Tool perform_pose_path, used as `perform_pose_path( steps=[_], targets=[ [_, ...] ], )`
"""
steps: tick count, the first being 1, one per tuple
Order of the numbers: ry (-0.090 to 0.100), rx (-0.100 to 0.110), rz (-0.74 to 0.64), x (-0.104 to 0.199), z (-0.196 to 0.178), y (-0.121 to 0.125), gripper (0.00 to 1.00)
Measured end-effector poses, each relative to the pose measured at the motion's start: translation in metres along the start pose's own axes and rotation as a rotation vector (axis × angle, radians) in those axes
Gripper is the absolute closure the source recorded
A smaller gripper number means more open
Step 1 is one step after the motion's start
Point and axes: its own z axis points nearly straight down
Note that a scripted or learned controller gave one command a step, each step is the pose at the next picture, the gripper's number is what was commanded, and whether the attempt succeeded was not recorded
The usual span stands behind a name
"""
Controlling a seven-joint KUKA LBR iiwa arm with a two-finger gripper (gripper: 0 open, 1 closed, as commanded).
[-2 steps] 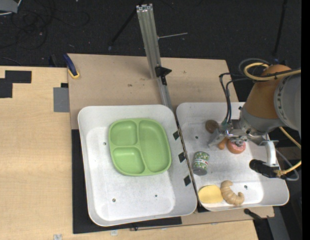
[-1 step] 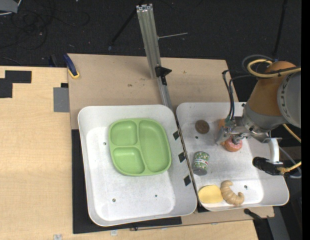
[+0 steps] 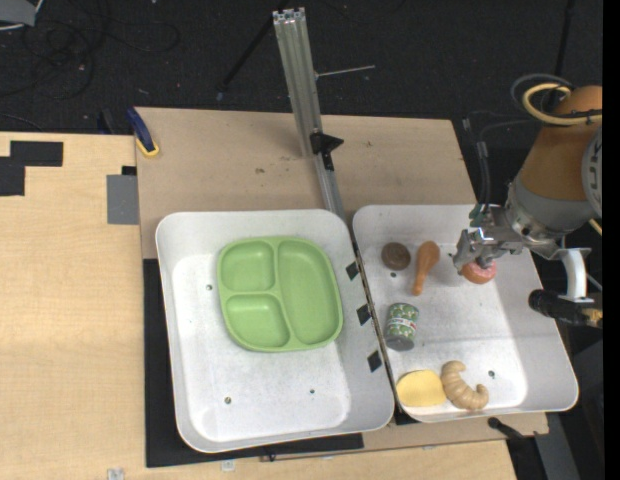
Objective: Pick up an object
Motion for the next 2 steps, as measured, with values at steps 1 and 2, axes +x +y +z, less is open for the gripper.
perform_pose_path(
  steps=[1,2],
  targets=[
    [0.000,0.000,0.001,-0.005,-0.044,-0.001,1.00],
    [0.000,-0.001,-0.001,-0.006,-0.097,-0.001,1.00]
  ],
)
